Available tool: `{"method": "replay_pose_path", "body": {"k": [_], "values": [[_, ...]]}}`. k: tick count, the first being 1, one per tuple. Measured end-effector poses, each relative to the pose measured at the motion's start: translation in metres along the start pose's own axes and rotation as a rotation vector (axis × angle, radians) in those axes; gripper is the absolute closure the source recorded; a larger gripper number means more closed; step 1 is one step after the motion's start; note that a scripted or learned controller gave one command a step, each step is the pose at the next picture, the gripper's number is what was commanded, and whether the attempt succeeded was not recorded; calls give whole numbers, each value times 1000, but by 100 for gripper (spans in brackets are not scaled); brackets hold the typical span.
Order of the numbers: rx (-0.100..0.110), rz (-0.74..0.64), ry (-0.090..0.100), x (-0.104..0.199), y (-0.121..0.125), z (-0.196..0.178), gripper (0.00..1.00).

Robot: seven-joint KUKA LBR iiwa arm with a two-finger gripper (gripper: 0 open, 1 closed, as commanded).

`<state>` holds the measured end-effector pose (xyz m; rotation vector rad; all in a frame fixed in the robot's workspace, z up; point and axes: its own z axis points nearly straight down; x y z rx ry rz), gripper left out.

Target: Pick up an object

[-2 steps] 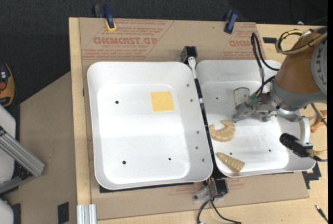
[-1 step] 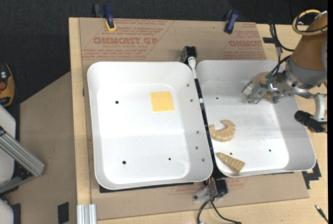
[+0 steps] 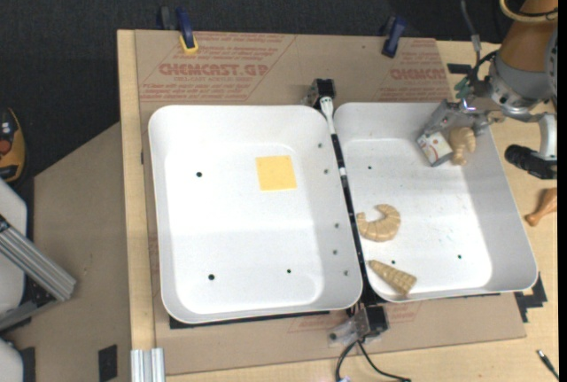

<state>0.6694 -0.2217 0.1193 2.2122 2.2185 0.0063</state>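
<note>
I'm hanging my gripper (image 3: 440, 141) over the back of the right bin (image 3: 496, 221), right beside a pale tan lump (image 3: 462, 144) that looks like a bread roll or some toy food piece. That lump is the thing I'm going for, I'd judge, since it's sitting touching my fingertips or just beside them. Whether it's actually between my fingers, I cannot tell from up here, and I cannot tell whether they're open or closed either; the angle is hiding the gap.

The rest is sitting nearer the front of the same bin: a croissant (image 3: 380, 222) close to the divider, and a ridged, cone-shaped piece (image 3: 393, 276) at the front edge, both well apart from me. Over in the left bin (image 3: 177, 194), a flat yellow square (image 3: 275, 173), likely a cheese slice, is lying alone and flat against the floor, which I'd guess makes it a harder pick. My arm is reaching in from the right, so the lump is the nearest target.
</note>
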Motion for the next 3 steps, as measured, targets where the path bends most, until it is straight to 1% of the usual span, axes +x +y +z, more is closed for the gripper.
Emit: {"method": "replay_pose_path", "body": {"k": [1, 2, 3], "values": [[-5, 0, -5, -2, 0, -14, 100], [-8, -9, 4, 114, -11, -176, 100], [16, -5, 6, 192, -3, -99, 100]]}}
